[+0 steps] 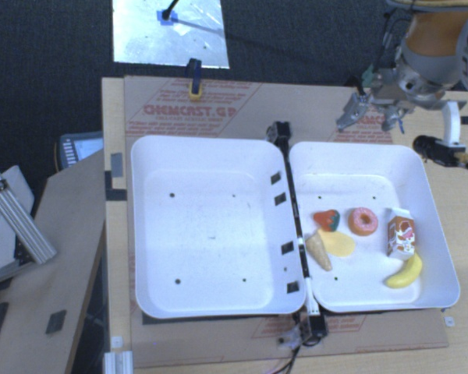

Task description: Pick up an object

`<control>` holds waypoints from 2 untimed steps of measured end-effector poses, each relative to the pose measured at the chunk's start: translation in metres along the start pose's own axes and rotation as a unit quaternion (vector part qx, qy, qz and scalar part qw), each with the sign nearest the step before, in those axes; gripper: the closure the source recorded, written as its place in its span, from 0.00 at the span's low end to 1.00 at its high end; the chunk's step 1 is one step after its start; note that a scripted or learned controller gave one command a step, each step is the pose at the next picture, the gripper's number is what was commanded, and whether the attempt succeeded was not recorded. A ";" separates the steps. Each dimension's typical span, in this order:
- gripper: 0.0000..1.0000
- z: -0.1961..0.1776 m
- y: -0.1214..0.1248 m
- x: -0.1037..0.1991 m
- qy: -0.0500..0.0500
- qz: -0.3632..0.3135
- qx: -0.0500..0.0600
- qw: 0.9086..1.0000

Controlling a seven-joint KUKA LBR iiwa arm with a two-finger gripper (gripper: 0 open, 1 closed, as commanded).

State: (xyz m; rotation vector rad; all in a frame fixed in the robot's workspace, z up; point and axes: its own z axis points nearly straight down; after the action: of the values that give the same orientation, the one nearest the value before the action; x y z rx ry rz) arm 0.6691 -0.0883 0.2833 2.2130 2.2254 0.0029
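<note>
Five objects are seen in the right bin (374, 166); beyond its far rim, the gripper (372, 118) is held spread, empty.

we're seeing two white bins (210, 150), and the right one's showing a pink-orange donut (364, 221), yellow banana (404, 273), red strawberry (326, 220), pale yellow disc (339, 245), tan cone (319, 252) and a red and white carton (401, 234)

The left bin (210, 224) lies bare. In the right bin (359, 170), toys crowd the near half; its far half is open.
</note>
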 end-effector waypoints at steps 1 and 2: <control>0.00 0.007 -0.001 -0.039 -0.001 0.004 0.000 1.000; 1.00 -0.005 0.001 -0.036 -0.001 -0.001 -0.002 1.000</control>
State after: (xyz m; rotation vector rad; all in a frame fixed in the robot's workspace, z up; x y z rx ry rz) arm 0.6699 -0.1246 0.2881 2.2086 2.2237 0.0048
